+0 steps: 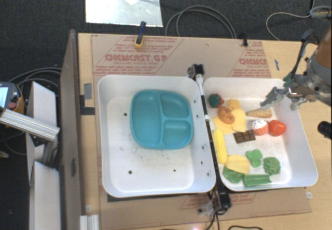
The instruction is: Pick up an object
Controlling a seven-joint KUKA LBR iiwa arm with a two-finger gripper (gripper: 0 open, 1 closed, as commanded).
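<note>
On the brown board [155,55] behind the bins, red print reads "CHEMCAST". The gripper [272,97] hangs over the right bin [301,146], its finger spread impossible to judge, just above a tan wedge [259,113] among the toy food.

I work in a robotics lab, not a kitchen. My bench is a brown board stamped with red CHEMCAST lettering [136,58], bearing two shallow white plastic bins [155,182]. Loose black cables [205,14] loop over the dark carpeted floor [36,11], and the food below me is toy plastic pieces [244,143].
</note>
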